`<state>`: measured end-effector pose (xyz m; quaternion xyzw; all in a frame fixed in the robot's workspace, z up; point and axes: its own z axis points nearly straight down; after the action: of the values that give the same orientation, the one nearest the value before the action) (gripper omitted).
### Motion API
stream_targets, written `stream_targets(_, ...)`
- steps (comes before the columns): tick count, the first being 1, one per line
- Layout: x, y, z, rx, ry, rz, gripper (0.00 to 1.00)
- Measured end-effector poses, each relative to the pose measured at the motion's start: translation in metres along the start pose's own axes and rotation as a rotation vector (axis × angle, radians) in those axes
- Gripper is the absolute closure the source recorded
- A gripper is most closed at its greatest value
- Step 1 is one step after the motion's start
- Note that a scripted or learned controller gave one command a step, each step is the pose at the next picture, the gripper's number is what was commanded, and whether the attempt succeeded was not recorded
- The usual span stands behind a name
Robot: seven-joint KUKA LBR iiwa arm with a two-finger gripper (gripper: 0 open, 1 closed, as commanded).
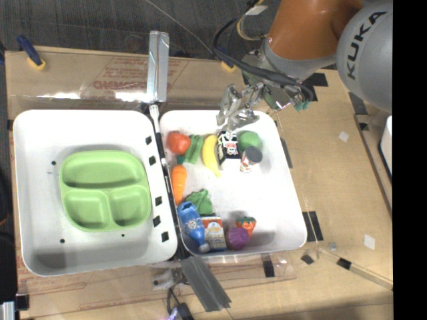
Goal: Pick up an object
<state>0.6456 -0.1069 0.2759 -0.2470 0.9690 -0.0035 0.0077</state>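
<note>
Banana [211,153] — hand [231,117] grip unclear

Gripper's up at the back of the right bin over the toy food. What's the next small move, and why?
Probably a short, straight descent. The gripper hangs above the far end of the right bin, just over the banana and a small black-and-white item, with nothing visibly between its fingers. Whether they are open is unclear, so check first.

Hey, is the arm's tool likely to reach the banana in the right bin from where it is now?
Probably yes. The tool hangs just above the bin's far edge, close to the banana, whose top looks uncovered. A tomato and a small black-and-white carton crowd its sides.
</note>
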Motion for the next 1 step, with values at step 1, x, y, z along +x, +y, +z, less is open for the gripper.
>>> stream_targets(1, -0.0165, 0.0054, 0.0056, -0.009, 0.008, -0.180, 1.00)
